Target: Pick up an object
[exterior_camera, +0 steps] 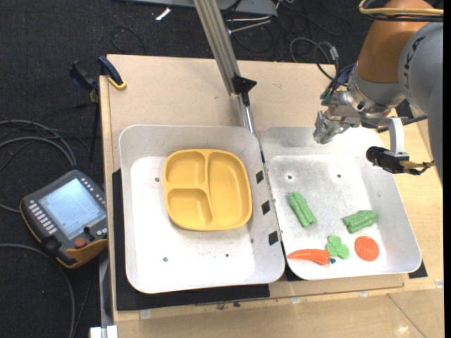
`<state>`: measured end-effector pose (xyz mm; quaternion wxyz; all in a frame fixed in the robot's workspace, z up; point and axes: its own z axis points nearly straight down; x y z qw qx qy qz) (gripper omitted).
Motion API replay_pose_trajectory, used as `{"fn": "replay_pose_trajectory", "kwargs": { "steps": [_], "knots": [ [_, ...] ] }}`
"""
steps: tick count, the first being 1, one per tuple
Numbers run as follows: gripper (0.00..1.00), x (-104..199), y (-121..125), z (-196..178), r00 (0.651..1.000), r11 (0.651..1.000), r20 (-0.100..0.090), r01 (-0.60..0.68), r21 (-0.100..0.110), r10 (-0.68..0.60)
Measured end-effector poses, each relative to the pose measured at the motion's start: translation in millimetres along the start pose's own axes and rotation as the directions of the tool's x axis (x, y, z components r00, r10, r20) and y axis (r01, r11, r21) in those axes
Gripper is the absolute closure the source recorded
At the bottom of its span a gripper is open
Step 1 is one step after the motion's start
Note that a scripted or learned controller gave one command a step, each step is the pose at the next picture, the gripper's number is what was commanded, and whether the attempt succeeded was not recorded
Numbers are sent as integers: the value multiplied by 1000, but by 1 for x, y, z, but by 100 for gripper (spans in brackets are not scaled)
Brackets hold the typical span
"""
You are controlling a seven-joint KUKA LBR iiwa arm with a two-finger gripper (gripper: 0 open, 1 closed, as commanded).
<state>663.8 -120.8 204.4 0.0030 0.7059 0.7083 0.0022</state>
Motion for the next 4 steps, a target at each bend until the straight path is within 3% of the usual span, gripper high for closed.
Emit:
{"fn": "replay_pose_trajectory", "kwargs": {
  "steps": [1,4],
  "knots": [
    [100,1,-5,-46,1000,1000,0,-1,0,1],
    [100,134,-44,-51,1000,1000,-3,4,10,-4]
  ]
}}
